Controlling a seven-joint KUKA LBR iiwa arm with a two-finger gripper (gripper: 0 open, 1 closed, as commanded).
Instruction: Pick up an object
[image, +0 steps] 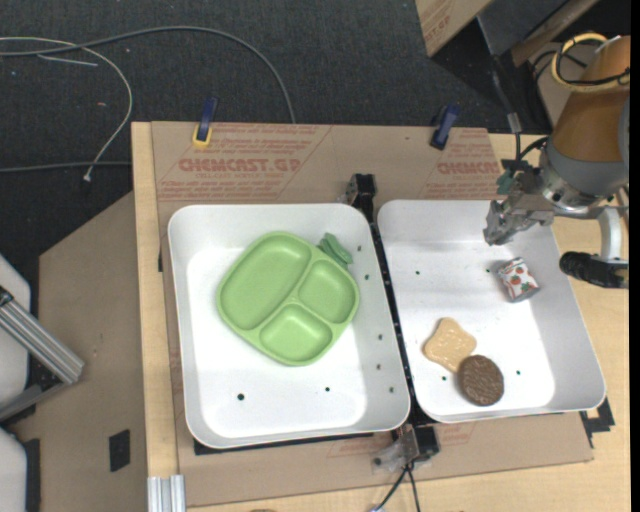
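Over the right white bin (570, 340) my gripper (502, 228) hovers, finger state I cannot tell; small red-and-white wrapped packet (517, 279) lies just below it; next, I descend.

glossy green plastic plate (289, 297), smooth white bins (300, 410)

Even, fairly bright overhead light, no hard hotspots. White bins (300, 420) are near clipping, so surface detail is washed out. Soft short shadows under the green divided plate (288, 297) and along the bin rims. The dark floor (80, 110) at the top left is underexposed and grainy. Overall sharpness is mediocre: low resolution, with compression smear on the cardboard lettering (240, 163). The arm's orange band (596, 100) at the right edge looks soft and slightly blown. Small objects in the right bin lack fine detail.
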